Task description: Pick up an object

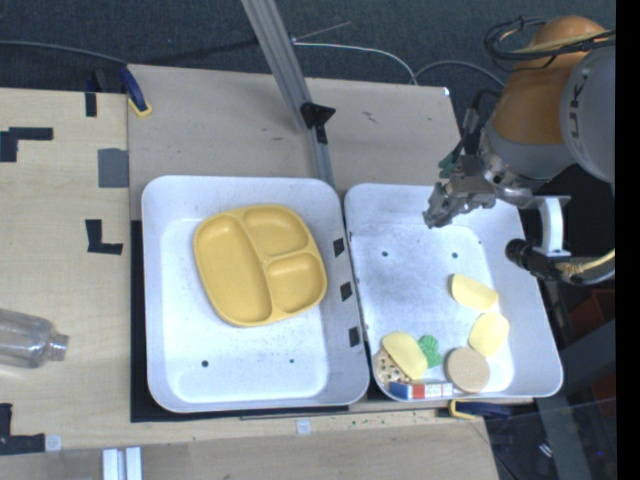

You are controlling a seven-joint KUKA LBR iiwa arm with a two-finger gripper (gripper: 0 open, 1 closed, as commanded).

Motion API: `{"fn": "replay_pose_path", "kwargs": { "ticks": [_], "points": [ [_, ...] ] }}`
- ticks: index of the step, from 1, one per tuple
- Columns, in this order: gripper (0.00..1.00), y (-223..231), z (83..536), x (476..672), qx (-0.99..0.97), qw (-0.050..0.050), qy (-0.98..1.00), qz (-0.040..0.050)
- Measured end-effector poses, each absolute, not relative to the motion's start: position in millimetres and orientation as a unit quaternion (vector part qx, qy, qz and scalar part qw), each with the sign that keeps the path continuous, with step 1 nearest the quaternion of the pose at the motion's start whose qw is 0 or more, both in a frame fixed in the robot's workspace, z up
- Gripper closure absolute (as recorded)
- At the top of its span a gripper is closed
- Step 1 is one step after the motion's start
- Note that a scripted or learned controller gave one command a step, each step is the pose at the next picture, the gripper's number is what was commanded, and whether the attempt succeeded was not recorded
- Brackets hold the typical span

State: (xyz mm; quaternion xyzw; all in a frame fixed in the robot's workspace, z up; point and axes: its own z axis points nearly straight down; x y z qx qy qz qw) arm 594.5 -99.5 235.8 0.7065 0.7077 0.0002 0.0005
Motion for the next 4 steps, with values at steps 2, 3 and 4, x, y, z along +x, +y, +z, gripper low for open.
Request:
{"fn": "replay_pose_path", "kwargs": {
  "ticks": [2, 3, 4],
  "points": [
    [1.0, -96.5, 186.7, 549.7, 0.707, -0.001, 0.707, -0.0013],
    [1.0, -85.7, 188.3, 586.9, 0.706, 0.0, 0.708, 0.0005],
    [1.0, -43.8, 188.2, 548.7, 0.706, -0.002, 0.708, -0.0015]
  ]
}}
